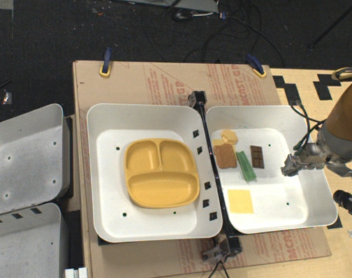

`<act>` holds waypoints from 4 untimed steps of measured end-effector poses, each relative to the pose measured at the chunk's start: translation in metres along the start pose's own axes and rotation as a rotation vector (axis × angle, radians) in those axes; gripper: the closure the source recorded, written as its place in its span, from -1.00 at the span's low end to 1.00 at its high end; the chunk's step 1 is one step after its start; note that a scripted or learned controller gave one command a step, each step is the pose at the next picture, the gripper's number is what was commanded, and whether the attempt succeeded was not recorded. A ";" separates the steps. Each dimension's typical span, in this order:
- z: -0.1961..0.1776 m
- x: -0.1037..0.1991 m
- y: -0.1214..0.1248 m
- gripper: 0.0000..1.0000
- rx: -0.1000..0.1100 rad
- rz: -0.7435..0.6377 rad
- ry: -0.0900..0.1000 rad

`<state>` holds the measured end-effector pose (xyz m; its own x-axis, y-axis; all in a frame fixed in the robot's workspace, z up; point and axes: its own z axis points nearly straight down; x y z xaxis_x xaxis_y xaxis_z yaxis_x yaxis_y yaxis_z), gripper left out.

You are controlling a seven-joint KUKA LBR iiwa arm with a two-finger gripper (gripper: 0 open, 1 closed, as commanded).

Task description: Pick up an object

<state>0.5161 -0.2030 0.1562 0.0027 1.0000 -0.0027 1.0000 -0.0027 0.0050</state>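
Note:
The right bin (292, 213) holds several food pieces. A brown bread slice (225, 155) lies near its left side with a small pale yellow chunk (229, 136) just behind it. A green stick (245, 166) lies beside the bread, and a dark chocolate bar (257, 156) sits to its right. A flat yellow cheese square (240, 201) rests toward the front. My gripper (292, 165) hangs over the right part of this bin, to the right of the chocolate bar and apart from it. Nothing shows between its tips.
The left bin (106, 155) holds a yellow divided plate (162, 172). A black divider with clips (209, 155) runs between the bins. The arm's orange band (343, 117) stands at the right edge. Grey metal trays (25, 155) lie off the bench to the left.

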 end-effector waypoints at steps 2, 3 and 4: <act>-0.047 0.048 0.017 1.00 0.004 -0.010 0.004; -0.052 0.096 0.021 1.00 0.004 -0.011 0.005; -0.052 0.139 0.032 1.00 0.004 -0.010 0.003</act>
<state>0.5480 -0.0636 0.2082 -0.0069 1.0000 0.0006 1.0000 0.0069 0.0013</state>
